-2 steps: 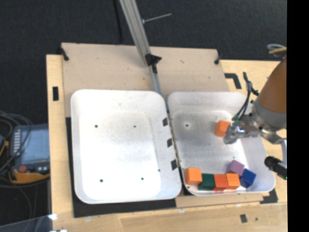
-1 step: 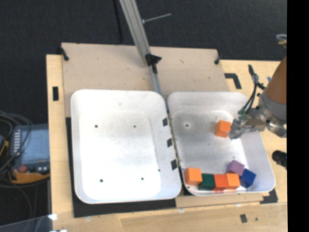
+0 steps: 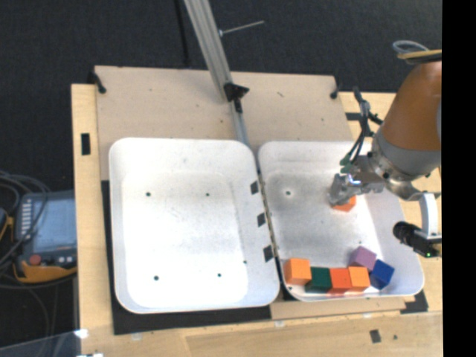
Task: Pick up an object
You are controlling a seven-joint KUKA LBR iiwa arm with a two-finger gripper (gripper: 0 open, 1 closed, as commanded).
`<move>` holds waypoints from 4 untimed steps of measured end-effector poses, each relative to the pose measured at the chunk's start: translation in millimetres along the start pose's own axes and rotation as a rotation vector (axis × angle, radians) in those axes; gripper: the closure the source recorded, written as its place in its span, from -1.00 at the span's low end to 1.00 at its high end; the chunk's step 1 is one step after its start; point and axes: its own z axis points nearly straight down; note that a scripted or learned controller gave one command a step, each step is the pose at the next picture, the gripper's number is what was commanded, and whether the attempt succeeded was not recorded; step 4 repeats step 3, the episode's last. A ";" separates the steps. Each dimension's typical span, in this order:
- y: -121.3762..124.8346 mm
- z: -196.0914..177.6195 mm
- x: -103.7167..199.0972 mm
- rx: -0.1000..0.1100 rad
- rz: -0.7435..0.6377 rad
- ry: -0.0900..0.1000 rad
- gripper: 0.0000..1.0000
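Operator: Orange block (image 3: 344,206) — that's the one I'm watching, in the right bin (image 3: 312,162), toward its upper right part. Only a sliver of it shows, right beneath the gripper (image 3: 343,193).

Observer: Is the gripper on it?

Operator: From my screen it sits directly over the block, touching it or nearly so. Whether the pincer is apart, together, or clamped on the block, I cannot tell — the metal tip hides that. The grey arm (image 3: 407,151) with its orange band (image 3: 418,103) fills the right side of the frame above it.

Observer: What else is in that bin?

Operator: A cluster along the bottom edge, well apart from the gripper. Left to right: an orange cube (image 3: 299,270), a dark green cube (image 3: 320,279), a second orange cube (image 3: 340,279), a lighter orange cube (image 3: 358,277) and a blue cube (image 3: 381,273), packed close, with a purple cube (image 3: 364,257) resting just behind the last two.

Observer: And the rest?

Operator: The left bin (image 3: 186,222) sits beside it at the frame's centre left. A slanted metal rail (image 3: 212,43) runs down from the top centre to the seam between the bins. At the far left of the frame I see a handheld control pendant (image 3: 46,233) with cables.
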 end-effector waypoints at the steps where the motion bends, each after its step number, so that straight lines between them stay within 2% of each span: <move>1: 26.3 -0.6 51.1 0.001 0.000 0.001 1.00; 2: 30.6 -4.1 105.6 0.001 0.000 0.001 1.00; 3: 52.9 -6.2 162.5 0.001 0.000 0.001 1.00; 4: 52.9 -6.2 162.5 0.001 0.000 0.001 1.00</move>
